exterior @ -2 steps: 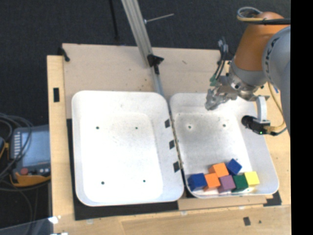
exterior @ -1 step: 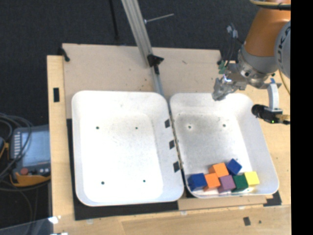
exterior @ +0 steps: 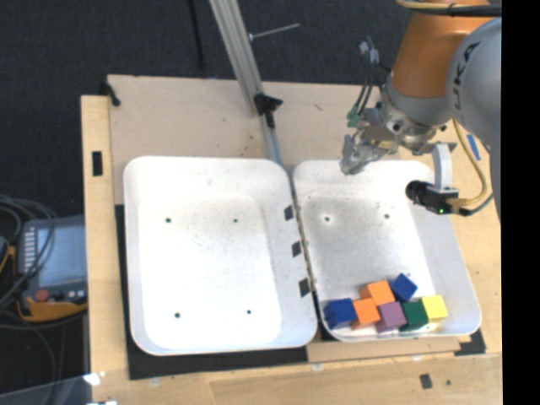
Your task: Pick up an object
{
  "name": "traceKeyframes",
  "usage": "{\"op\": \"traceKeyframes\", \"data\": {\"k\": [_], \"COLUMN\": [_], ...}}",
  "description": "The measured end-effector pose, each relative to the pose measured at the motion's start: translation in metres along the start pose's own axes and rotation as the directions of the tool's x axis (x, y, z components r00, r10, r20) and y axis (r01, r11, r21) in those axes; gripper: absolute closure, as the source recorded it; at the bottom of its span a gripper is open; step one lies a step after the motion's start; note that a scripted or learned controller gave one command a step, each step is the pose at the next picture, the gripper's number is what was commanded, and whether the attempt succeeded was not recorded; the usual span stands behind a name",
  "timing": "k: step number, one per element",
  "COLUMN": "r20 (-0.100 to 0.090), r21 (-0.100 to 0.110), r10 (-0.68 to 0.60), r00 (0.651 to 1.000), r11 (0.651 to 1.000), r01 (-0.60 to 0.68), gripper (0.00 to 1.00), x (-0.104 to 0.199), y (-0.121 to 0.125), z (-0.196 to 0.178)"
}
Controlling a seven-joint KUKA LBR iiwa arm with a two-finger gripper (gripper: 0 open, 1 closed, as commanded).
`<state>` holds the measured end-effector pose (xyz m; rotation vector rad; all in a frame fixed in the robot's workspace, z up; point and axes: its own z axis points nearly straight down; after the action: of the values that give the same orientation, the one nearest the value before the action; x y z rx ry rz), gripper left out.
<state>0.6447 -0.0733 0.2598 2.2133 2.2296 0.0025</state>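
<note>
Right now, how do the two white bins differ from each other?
The right bin has a cluster of colored blocks gathered at its near edge; the left bin shows only bare, speckled floor. The gripper hangs over the right bin's far edge, while nothing hangs over the left bin. Both are shallow, white, round-cornered and sit side by side.

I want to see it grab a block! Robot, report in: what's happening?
Gripper over right bin's far edge, nothing seen in it. Coloured blocks bunched at near edge, untouched. Path between looks clear.
</note>
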Motion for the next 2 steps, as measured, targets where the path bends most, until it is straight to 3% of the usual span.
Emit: {"op": "traceKeyframes", "data": {"k": [2], "r20": [0.001], "r21": [0.002], "r10": [0.002], "r00": [1.000], "r11": [1.000], "r01": [-0.002], "gripper": [1.00], "x": [0.093], "y": [-0.022], "z": [0.022]}}
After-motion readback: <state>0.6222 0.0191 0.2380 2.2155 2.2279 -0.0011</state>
